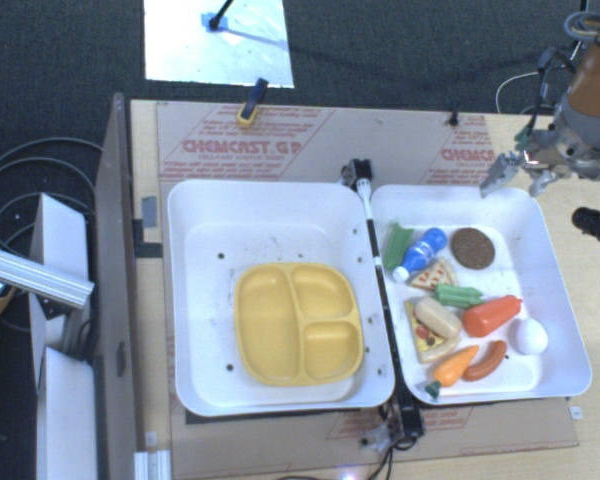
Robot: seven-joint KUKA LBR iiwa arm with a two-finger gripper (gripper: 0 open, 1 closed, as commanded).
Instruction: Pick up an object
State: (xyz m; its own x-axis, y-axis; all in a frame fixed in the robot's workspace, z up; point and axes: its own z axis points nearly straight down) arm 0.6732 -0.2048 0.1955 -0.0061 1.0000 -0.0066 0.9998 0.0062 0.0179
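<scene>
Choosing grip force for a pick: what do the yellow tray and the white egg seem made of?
Yellow tray: probably molded plastic, with a smooth satin look, uniform color and rounded compartments. White egg: likely hard toy plastic, smooth with a faint sheen, though the material can't be confirmed.

Red print "CHEMCAST GP" on tan protective sheet (280,133) covering bench, readable left of centre above left bin (195,218). Same red print repeats at upper right of sheet, partly cut off. Smaller lines beneath too small to read.
</scene>
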